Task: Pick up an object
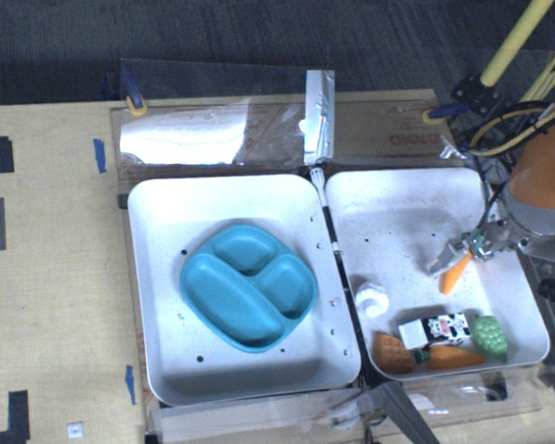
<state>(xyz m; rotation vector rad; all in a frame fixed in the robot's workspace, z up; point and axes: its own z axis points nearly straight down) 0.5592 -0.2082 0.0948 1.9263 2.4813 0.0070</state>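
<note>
My gripper [467, 249] hangs low over the right bin [398, 195], near its right wall, under the arm's orange band [545, 176]. A small orange carrot [454, 275] lies slanted just below and left of the gripper, its upper end right at the gripper's tip. I cannot tell whether the two touch. A white ring-shaped cup [371, 302] sits near the bin's left wall. Along the front wall lie a brown bread piece [389, 351], a white and black box [438, 329], a green knobbly object [490, 336] and a longer orange carrot [455, 357].
The left bin [156, 224] holds a blue divided plate [249, 286]. A ridge [332, 260] separates the two bins. Cables and a yellow rod [519, 33] crowd the upper right outside the bins.
</note>
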